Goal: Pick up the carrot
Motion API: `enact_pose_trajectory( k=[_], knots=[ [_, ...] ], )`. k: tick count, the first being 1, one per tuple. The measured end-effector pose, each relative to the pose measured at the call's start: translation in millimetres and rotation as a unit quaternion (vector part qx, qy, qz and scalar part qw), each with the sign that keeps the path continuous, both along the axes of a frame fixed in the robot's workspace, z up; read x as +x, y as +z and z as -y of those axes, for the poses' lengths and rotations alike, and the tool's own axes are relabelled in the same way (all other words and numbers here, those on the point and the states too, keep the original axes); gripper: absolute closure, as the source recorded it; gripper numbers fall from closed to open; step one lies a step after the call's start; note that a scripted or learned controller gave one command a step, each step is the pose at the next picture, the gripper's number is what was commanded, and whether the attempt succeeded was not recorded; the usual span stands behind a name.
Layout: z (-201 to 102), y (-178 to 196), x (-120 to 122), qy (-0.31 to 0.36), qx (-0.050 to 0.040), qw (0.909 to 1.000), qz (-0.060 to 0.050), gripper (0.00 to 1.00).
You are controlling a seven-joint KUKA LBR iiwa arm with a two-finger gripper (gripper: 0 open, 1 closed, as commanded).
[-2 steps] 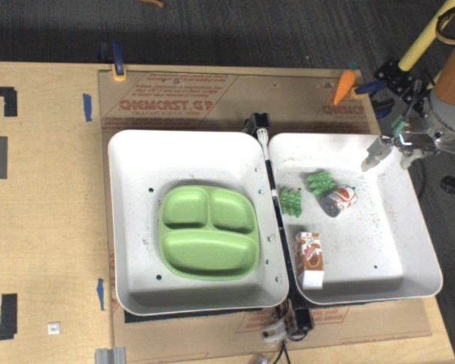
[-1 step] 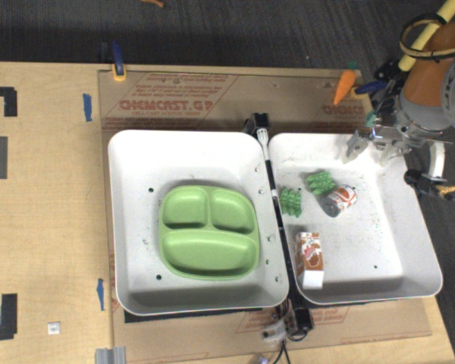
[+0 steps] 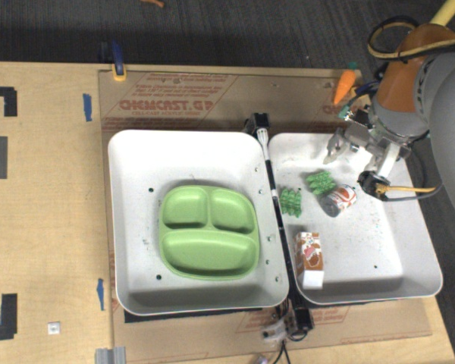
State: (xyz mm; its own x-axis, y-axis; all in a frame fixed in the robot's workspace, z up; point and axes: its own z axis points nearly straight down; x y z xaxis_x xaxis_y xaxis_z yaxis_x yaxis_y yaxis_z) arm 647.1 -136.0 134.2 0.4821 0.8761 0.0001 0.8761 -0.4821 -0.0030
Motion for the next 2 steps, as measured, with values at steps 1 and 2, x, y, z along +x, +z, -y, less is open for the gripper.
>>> enact_pose_trajectory(
  k=[1,2],
  knots=[
    [46,-17,18,-0.142,-0.0012,0.9898,-0.001,0.0],
    [-35,12,-37,-0.224,0.0001,0.9747,-0.001,0.0]
  ],
)
